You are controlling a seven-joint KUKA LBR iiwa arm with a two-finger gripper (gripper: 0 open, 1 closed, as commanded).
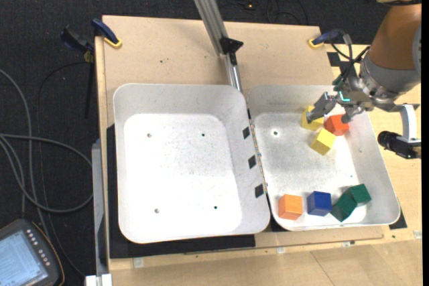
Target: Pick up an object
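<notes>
Gripper [330,107] low in right bin [375,157], finger state unclear; red-orange block [336,124] just beneath, yellow blocks [322,142] alongside.

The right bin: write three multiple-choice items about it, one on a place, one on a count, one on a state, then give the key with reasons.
1. Where in the right bin does the blue block lie?
A. Along the near edge, between the orange block and the green blocks
B. In the far corner, under the tool
C. In the middle, alone

2. How many yellow blocks show in that bin?
A. None
B. Two
C. Five

3. Where is the tool?
A. Over the left bin
B. Low over the red block and yellow blocks at the far side of the right bin
C. Above the blue block

Key: 1 A, it sits in the near row beside the orange block. 2 B, one by the tool, one lower. 3 B, it hangs by the red block.
</notes>
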